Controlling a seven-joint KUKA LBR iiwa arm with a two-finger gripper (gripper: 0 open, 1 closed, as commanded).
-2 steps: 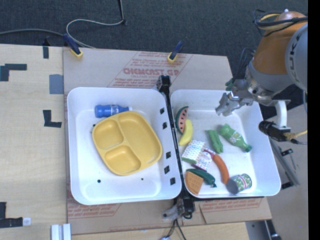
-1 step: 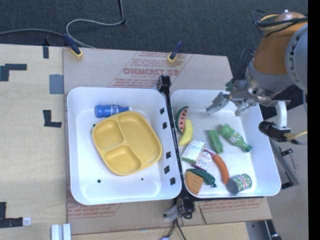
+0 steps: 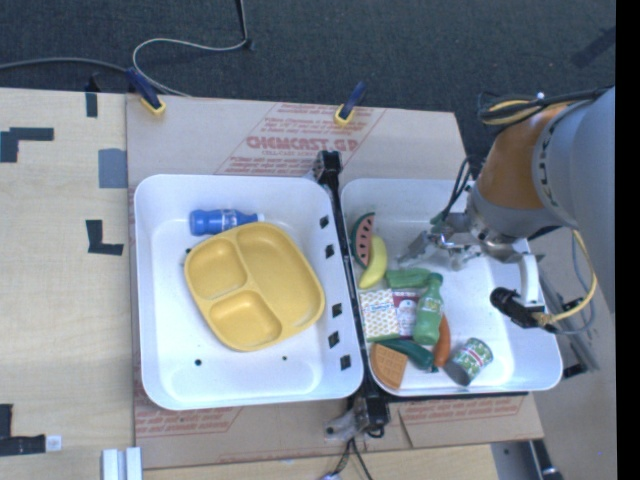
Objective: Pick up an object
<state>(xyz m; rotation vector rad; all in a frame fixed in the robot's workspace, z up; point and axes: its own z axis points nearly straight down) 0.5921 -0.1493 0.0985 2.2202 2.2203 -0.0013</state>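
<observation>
Arm: the grey KUKA arm with its orange band (image 3: 515,163) sits highest, reaching in from the right over the right white bin (image 3: 540,363).
Gripper: two-finger metal gripper (image 3: 432,249) with fingers spread apart, grasping nothing, just above the green plastic bottle (image 3: 429,313).
Right bin contents: yellow banana (image 3: 374,265), watermelon slice (image 3: 364,234), printed snack packet (image 3: 386,314) with unreadable text, small green-labelled can (image 3: 470,358).
Left white bin (image 3: 160,368): yellow divided plastic plate (image 3: 253,284), blue bottle (image 3: 222,221) touching its rim.
Cardboard sheet (image 3: 290,138): red print "CHEMCAST GP".
</observation>
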